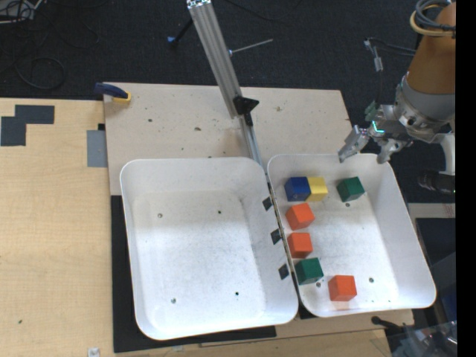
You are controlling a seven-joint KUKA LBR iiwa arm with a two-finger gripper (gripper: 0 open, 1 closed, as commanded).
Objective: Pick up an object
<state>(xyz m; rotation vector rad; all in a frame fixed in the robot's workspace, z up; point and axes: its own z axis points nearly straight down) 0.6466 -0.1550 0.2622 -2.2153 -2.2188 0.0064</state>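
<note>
Camera view, contents of the right bin (416, 259), listed near to far:

- Orange cube (342, 287), nearest corner area, standing alone with bare floor on all sides. Judged light, rigid, flat-faced; easiest candidate, to be pinched across two opposite side faces.
- Green cube (309, 270), close against the inner wall beside the left bin (201, 244). Same likely handling; wall side leaves little finger room, so grip better taken along the wall.
- Orange cube, middle (300, 243), near the inner wall, apart from its neighbours.
- Orange cube, upper (300, 216), slightly turned, just below the blue one.
- Blue cube (297, 188) and yellow cube (317, 188), touching side by side; shared face blocked, only the free faces usable.
- Green cube, far (350, 189), standing apart, turned at an angle; closest to the arm, grip to be aligned with its rotated faces.
- All cubes probably smooth-surfaced, not fragile; slip possible if caught on an edge rather than a face.
- Gripper (366, 146), above the far rim of the right bin, fingers spread, nothing between them.
- Bench (178, 125), beyond the bins.
</note>
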